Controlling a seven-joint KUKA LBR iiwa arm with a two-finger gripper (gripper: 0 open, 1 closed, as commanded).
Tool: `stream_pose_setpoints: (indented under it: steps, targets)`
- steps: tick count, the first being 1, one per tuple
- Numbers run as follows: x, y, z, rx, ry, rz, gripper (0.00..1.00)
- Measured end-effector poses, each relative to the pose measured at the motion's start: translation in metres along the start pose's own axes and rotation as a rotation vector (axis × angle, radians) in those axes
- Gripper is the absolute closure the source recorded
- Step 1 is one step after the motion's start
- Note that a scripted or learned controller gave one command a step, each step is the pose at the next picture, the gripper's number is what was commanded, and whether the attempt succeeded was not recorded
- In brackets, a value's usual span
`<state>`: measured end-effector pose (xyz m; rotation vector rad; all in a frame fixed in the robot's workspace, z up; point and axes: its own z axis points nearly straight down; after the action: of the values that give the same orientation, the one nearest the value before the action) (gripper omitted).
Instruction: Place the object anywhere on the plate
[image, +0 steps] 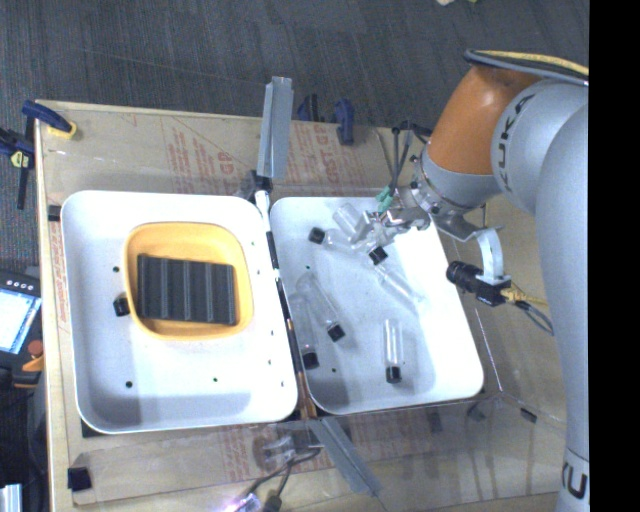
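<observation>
Hovering over clear plastic black-capped tubes (352, 226), end effector (392, 218) grip state unreadable; tubes look light, slippery, best pinched mid-body.

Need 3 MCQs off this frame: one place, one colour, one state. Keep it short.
1. Where is the plate?
A. left bin
B. right bin
C. on the bench outside both bins

2. What colour is the plate's rim?
A. blue
B. yellow-orange
C. green

3. How do the clear tubes in the right bin lie?
A. stacked on the plate
B. standing upright in a rack
C. scattered loose on the bin floor

Key:
1 A, the plate sits inside the left bin.
2 B, a yellow-orange rim rings its dark ribbed centre.
3 C, tubes such as the tube lie apart at differing angles, none on the plate.
</observation>
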<state>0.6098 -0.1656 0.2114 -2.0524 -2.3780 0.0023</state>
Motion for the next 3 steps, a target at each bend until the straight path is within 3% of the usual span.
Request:
stream_pose_setpoints:
  steps: [1, 2, 3]
  targets:
    - [0.073, 0.017, -0.001, 0.004, 0.002, -0.209, 1.00]
    - [0.170, 0.072, 0.002, 0.000, 0.000, -0.322, 1.00]
    - [0.161, 0.039, 0.021, 0.004, 0.002, -0.579, 1.00]
